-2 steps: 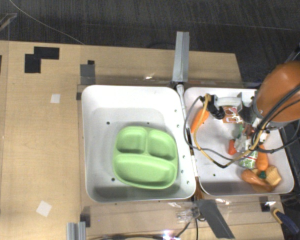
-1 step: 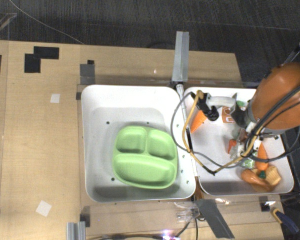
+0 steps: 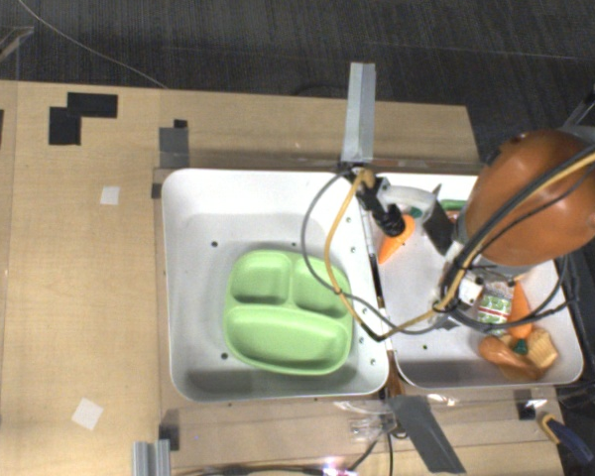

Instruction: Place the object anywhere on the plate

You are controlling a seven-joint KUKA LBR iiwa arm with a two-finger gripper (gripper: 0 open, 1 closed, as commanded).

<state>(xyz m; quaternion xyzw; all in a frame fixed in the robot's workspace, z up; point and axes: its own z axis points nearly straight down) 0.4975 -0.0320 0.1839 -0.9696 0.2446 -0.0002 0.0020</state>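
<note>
A light green divided plate (image 3: 286, 312) lies in the left white bin (image 3: 193, 266), with nothing on it. My arm, with its orange band (image 3: 535, 201), hangs over the right bin (image 3: 416, 296). The gripper (image 3: 473, 300) points down below the band, low among the items at that bin's right side, and the arm and cables mostly cover it. Right at the gripper is a small green-and-white labelled item (image 3: 494, 307). An orange carrot-like piece (image 3: 394, 238) lies near the right bin's top left corner.
More toy food sits in the right bin's lower right corner: an orange sausage-like piece (image 3: 504, 356) and a tan bread-like piece (image 3: 541, 347). Yellow and black cables (image 3: 342, 256) loop from the arm across the divider and over the plate's right edge.
</note>
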